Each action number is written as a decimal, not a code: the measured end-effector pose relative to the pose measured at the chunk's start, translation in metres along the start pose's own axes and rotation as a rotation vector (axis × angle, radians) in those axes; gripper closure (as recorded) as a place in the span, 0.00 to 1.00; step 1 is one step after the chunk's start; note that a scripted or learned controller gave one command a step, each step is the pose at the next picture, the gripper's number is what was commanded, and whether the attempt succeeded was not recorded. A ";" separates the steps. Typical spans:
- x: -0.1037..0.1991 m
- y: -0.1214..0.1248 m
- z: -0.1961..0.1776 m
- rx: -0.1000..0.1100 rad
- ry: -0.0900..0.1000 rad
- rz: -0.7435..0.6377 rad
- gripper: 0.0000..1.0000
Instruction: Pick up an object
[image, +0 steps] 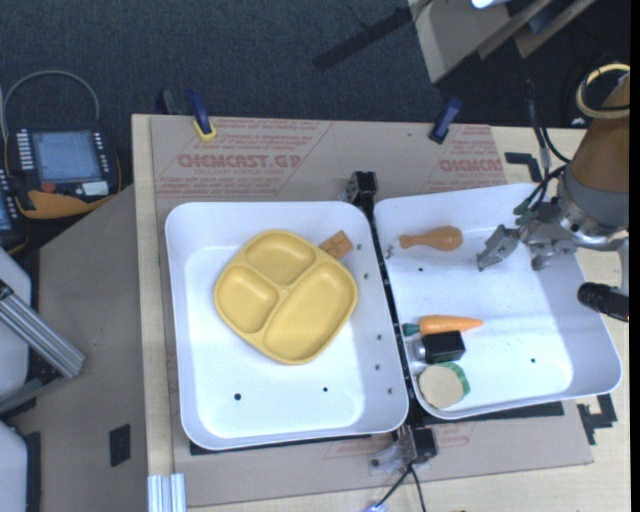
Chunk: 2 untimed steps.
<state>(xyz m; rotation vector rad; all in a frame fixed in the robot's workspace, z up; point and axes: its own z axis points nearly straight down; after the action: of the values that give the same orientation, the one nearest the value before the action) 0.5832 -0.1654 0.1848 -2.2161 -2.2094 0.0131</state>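
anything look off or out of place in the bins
Mostly tidy. The yellow divided plate sits askew in the left bin, with a small brown block tucked against its upper edge. Nothing looks spilled or damaged.

plate (287, 296) yellow | carrot (451, 324) orange | bins (200, 400) white | drumstick (433, 239) tan | block (443, 347) black

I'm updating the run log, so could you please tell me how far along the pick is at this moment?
Nothing looks picked yet. The drumstick, carrot, black block and round cookie all lie on the right bin. The gripper hangs open above that bin's upper right, fingers apart with nothing between them. Left to do: descend on an object, close and lift.
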 end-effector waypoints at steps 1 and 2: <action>0.000 0.003 -0.008 -0.014 -0.003 -0.003 0.00; 0.004 -0.006 0.041 -0.012 -0.002 -0.003 0.00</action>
<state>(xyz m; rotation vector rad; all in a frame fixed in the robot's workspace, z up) 0.5770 -0.1618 0.1438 -2.2201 -2.2197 0.0018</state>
